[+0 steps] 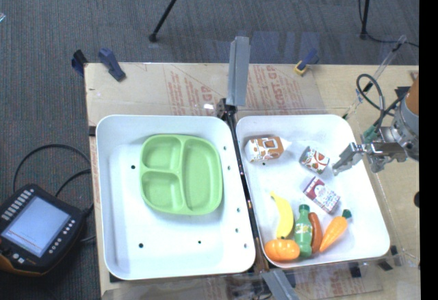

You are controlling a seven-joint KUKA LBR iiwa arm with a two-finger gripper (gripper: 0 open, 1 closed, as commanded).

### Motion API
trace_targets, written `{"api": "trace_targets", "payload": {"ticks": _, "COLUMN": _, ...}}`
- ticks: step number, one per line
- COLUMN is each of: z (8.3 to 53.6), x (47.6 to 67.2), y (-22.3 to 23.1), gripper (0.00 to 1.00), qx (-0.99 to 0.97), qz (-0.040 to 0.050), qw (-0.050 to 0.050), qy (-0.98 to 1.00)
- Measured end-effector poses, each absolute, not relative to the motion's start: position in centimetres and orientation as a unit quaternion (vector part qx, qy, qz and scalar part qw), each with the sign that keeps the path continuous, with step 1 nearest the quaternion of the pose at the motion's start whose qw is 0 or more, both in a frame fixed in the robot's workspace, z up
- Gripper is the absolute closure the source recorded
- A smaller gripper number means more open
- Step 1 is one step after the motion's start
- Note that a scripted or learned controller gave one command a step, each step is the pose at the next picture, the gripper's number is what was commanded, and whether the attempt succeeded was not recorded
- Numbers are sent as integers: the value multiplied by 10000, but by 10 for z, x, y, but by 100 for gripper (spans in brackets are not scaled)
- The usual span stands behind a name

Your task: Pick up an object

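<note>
The gripper reaches in from the right over the right rim of the right bin, its grey body at the bench edge and a slim finger slanting down and to the left above the bin floor; whether it stands wide or narrow cannot be told from this angle, and nothing shows between its fingers. Taking the right bin as the landmark, the objects to pick lie inside it. A small red-and-white carton rests in the upper middle of the bin, just to the left of the gripper and nearest to it, apart from the fingertip. A brown-and-white packet lies in the bin's upper left part, well to the left of the gripper. A second red-and-white carton sits near the bin's middle, below and slightly left of the gripper. Along the bin's lower edge a cluster of toy foods crowds together: a yellow banana, a green bottle, a red sausage just beside the bottle, an orange carrot pointing toward the lower left, and a round orange fruit at the bin's lower left corner. To the left of the right bin, touching it along the shared edge, stands the left bin, which holds a green divided tray.
</note>
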State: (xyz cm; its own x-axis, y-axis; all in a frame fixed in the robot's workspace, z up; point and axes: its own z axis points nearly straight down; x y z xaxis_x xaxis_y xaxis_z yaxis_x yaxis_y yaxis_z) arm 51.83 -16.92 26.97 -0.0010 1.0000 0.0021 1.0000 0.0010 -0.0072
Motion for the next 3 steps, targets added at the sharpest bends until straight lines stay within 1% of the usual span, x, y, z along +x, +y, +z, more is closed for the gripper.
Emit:
{"api": "trace_targets", "payload": {"ticks": 1, "z": 156, "x": 478, "y": -183, "gripper": 0, "qx": -6766, "qz": 12, "qw": 39, "qy": -7363}}
{"api": "trace_targets", "payload": {"ticks": 2, "z": 92, "x": 480, "y": -213, "gripper": 0, "qx": -6277, "qz": -31, "qw": -23, "qy": -7785}}
{"api": "trace_targets", "payload": {"ticks": 3, "z": 85, "x": 534, "y": -214, "gripper": 0, "qx": -5116, "qz": -3, "qw": 17, "qy": -8592}}
